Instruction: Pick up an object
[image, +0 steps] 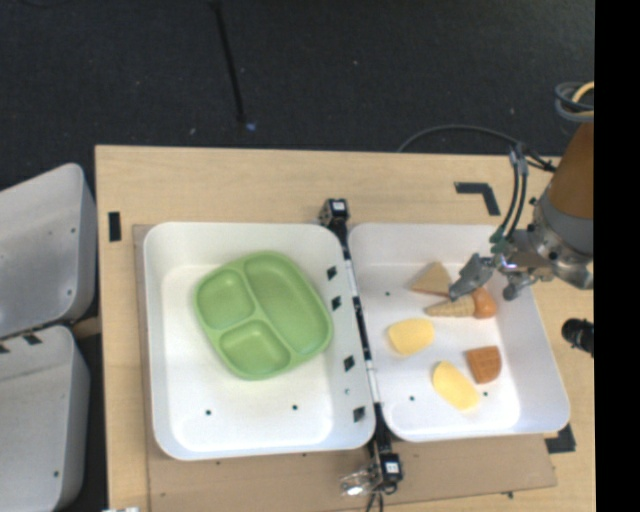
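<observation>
The end effector (492, 279) hangs spread open over the right bin (530, 400), grasping nothing. An orange piece (484, 304) lies just near of it, between the fingers' line; the cone (450, 307) stretches left from there.

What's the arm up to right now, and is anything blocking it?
Gripper open over right bin, holding nothing. Small orange piece just below fingers, tan wedge beside. Yellow pieces and brown block nearby; nothing blocking.
</observation>
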